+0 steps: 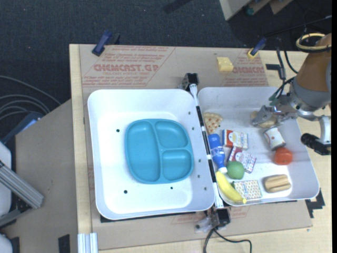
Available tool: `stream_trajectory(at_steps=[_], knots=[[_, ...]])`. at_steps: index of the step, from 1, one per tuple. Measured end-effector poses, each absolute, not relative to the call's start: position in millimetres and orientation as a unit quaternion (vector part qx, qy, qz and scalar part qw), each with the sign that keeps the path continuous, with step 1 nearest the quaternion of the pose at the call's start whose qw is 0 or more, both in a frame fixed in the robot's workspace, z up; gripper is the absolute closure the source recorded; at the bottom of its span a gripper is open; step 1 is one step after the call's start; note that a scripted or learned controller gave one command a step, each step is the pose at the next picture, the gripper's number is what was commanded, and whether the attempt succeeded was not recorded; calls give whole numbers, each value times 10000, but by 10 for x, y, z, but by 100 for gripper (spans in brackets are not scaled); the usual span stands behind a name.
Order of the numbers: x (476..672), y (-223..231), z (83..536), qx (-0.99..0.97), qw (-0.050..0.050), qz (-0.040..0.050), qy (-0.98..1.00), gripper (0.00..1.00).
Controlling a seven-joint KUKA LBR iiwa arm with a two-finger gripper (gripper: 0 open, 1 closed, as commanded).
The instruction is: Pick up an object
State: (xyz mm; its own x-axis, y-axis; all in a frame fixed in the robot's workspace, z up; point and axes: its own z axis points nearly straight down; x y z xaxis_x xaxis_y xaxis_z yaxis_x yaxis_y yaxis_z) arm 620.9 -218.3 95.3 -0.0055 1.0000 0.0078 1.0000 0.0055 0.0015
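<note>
My gripper [265, 115] reaches in from the right and hovers low over the far part of the right bin [237, 96]. A pale beige item [268, 123] lies right beneath it, partly covered. Just in front stand a small white can with a red band [274, 137] and a red tomato [283, 156]. A bread roll [277, 183], a green ball [236, 169], a banana [227, 187], a blue bottle [215, 145], a round cracker [212, 122] and several small packets [235, 139] fill the rest of that bin.
The left bin [105, 109] holds a blue divided plate [158, 151]. A yellow block [225, 64] sits on the bench behind the right bin. Blue clamps [104, 42] grip the far edge of the board.
</note>
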Motion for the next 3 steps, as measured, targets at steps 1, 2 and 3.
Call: stream_trajectory(at_steps=[1,2,3], knots=[[5990,-1296,2093,-7063,-11,-13,-7079,100],[5025,-792,2121,-7070,14,5,-7072,100],[4784,139,1840,-7068,19,10,-7074,100]])
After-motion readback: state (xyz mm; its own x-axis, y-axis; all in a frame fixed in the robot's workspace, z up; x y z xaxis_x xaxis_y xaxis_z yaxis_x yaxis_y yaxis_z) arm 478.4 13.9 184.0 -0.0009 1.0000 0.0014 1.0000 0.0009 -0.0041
